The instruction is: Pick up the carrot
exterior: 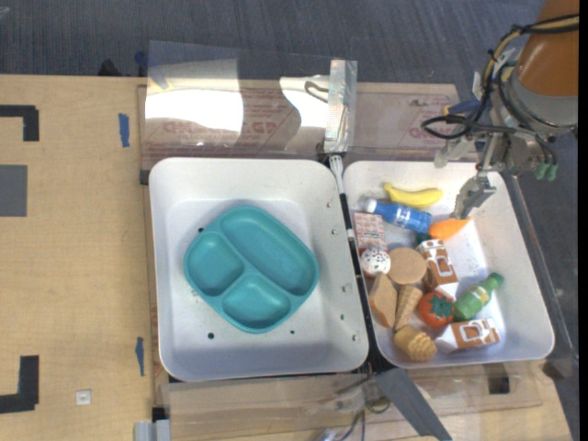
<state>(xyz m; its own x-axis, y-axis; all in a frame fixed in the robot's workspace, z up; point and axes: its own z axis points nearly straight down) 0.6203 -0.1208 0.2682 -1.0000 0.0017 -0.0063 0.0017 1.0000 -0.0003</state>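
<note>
The carrot (pixel 447 229) is a short orange piece lying in the upper right part of the right bin (pixel 525 274), just right of a blue bottle (pixel 401 215). My gripper (pixel 471 198) hangs from the upper right, its tip right above the carrot's upper right end and very close to it. I cannot tell from here whether it touches the carrot. The arm's orange band (pixel 551 58) is at the top right corner.
Crowded around the carrot are a banana (pixel 412 193), a milk carton (pixel 440 263), a cookie (pixel 408 266), ice cream cones (pixel 395 301), a tomato (pixel 436 309) and a green bottle (pixel 478 294). The left bin (pixel 175 200) holds a teal divided plate (pixel 250 265).
</note>
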